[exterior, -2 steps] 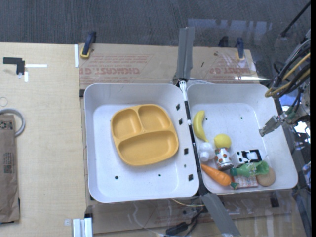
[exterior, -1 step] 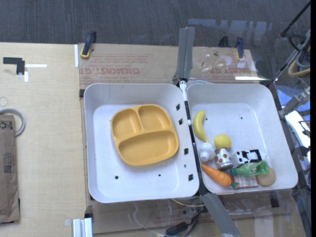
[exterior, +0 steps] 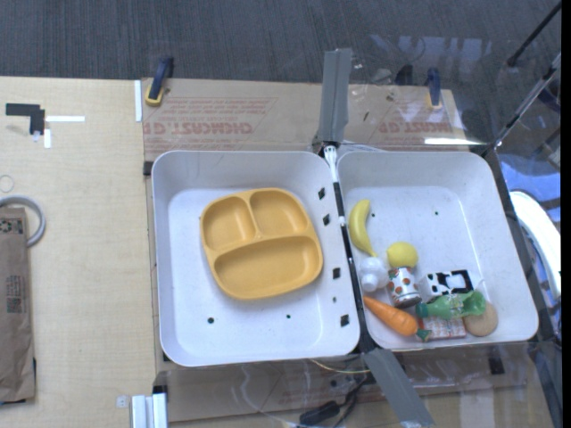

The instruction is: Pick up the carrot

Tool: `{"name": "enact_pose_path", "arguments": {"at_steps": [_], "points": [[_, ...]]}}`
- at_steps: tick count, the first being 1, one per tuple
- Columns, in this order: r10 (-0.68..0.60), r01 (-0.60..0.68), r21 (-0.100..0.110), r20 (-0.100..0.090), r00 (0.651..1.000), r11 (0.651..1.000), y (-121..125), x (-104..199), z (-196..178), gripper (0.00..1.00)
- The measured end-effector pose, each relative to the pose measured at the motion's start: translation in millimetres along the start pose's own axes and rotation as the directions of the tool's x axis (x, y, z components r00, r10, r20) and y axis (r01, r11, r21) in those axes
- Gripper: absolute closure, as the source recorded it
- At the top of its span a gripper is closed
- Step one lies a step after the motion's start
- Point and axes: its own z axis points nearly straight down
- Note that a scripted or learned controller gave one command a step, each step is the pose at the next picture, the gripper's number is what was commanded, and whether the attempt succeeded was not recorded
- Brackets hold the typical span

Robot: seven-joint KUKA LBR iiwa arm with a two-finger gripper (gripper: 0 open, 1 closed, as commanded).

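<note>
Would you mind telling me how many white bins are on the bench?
2. The left bin holds a yellow plate; the right bin beside it holds the carrot near its front edge among other small items.

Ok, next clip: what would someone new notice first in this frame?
Probably the yellow divided plate, lying alone in the left bin. After that, the cluster of toy food packed into the right bin's near corner: a banana, a lemon, and the orange carrot lying at the cluster's front edge.
</note>
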Motion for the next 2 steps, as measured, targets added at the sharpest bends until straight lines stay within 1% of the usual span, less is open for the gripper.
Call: {"name": "enact_pose_path", "arguments": {"at_steps": [1, 2], "points": [[-0.28, 0.28, -0.001, 0.0, 0.96, 0.96, 15.5, 65.3, -0.5, 0.0], [-0.661, 0.661, -0.002, 0.002, 0.75, 0.75, 55.8, 91.4, -0.6, 0.0]]}}
